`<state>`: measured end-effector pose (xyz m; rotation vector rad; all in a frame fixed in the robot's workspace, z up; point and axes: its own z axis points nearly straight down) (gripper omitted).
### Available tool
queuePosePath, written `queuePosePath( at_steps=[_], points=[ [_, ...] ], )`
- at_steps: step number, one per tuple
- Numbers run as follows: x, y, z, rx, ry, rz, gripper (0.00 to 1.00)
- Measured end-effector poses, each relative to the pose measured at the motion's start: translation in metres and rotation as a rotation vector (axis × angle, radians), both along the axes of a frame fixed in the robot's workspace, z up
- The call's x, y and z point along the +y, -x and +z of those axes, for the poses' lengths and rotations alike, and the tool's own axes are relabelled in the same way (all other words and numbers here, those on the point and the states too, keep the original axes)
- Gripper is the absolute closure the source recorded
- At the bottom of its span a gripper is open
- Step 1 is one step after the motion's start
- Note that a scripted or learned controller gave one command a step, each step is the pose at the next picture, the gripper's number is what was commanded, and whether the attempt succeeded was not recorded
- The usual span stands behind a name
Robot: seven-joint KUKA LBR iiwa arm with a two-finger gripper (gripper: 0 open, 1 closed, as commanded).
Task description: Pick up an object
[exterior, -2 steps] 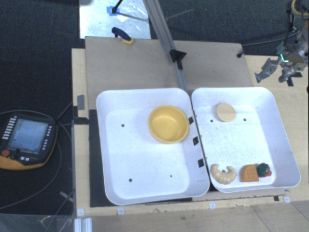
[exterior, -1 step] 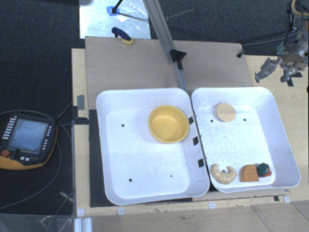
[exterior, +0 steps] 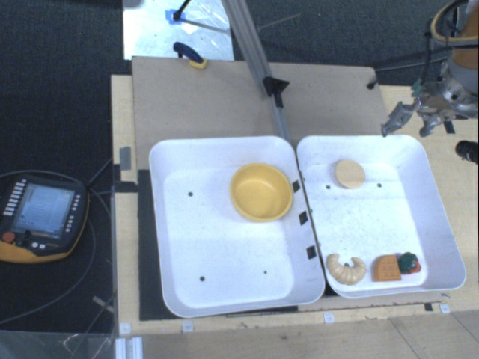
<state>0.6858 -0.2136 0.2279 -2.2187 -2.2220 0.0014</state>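
While hand (exterior: 416, 121) hovers over right bin (exterior: 438, 200) back rim | fingers spread, holding nothing | centre floor open

Up at about two o'clock the arm (exterior: 458, 36) is showing a rounded grey housing, with an orange band (exterior: 449, 32) curving across it. Dark cables (exterior: 428, 58) are trailing down its left flank. Below that, the wrist is tapering into a paler, silvery metal collar. The gripper (exterior: 415, 122) is showing as grey metal: two thin angular fingers (exterior: 395, 120) are branching off a small blocky body, and its finer details are looking too small to make out.
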Motion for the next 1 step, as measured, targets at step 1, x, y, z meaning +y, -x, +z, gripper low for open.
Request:
queuePosePath(
  at_steps=[1],
  points=[
    [-0.0045, 0.0024, -0.0427, 0.000, 0.000, -0.001, 0.00]
  ],
)
